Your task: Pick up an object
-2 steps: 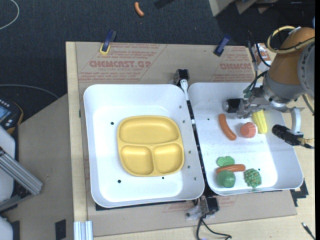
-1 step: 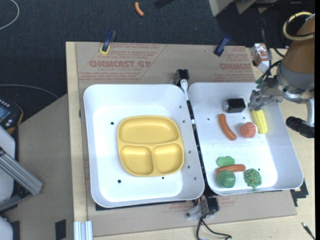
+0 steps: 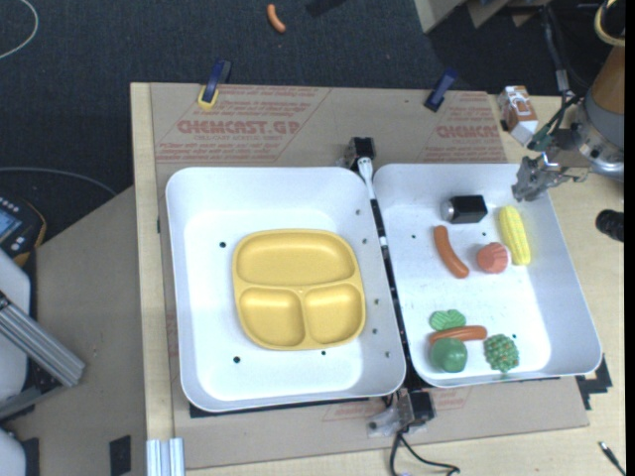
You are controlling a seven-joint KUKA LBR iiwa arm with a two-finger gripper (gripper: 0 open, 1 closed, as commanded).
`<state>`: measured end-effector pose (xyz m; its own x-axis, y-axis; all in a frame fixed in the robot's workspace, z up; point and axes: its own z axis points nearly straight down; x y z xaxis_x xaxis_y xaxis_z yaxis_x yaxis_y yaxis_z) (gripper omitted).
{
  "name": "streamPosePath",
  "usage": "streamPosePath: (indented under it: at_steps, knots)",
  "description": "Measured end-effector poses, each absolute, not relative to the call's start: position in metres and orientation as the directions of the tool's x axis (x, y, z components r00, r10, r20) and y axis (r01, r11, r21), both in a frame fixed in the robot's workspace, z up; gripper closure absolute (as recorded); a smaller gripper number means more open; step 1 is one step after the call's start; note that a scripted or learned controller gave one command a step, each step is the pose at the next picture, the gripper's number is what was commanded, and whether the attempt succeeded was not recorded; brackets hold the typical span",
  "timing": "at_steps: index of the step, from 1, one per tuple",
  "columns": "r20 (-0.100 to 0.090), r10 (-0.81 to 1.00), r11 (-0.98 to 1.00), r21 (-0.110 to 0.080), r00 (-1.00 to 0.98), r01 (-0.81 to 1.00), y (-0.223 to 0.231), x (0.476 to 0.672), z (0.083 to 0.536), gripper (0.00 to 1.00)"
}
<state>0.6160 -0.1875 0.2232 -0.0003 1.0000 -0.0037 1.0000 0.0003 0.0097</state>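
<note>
1. Bins, two: shallow white plastic, smooth, with rounded corners, side by side on a brown cardboard sheet. Left bin (image 3: 198, 296); right bin (image 3: 566, 305).
2. Tray, one: yellow moulded plastic tray (image 3: 298, 288), rounded, three compartments, one wide above two smaller, lying in the middle of the left bin.
3. Toy foods in the right bin, seven pieces:
 - black block (image 3: 466, 207), boxy, one, near the far wall;
 - corn cob (image 3: 514, 234), yellow and ridged, one, just right of the block;
 - orange sausage (image 3: 450, 251), smooth and curved, one;
 - pinkish round fruit (image 3: 492, 258), one, touching the corn cob's near end;
 - a near cluster: leafy green piece (image 3: 446, 318), red-orange stick (image 3: 458, 334), glossy green round piece (image 3: 448, 355), and a bumpy green floret (image 3: 501, 352) just beside.
4. Gripper (image 3: 531, 178), one: grey metal, above the right bin's far right corner, near the corn cob, touching no toy. Finger spread cannot be told.
</note>
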Motion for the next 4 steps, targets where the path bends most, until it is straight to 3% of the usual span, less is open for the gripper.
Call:
streamPosePath:
  at_steps: [1,3,4]
  knots:
    - [-0.002,1.0,0.001,0.004,-0.001,1.0,-0.188,0.617,0.225,1.0]
    - [0.003,1.0,0.005,-0.002,-0.005,1.0,-0.081,0.592,0.238,1.0]
    - [0.003,1.0,0.005,-0.004,-0.005,1.0,-0.038,0.589,0.219,1.0]
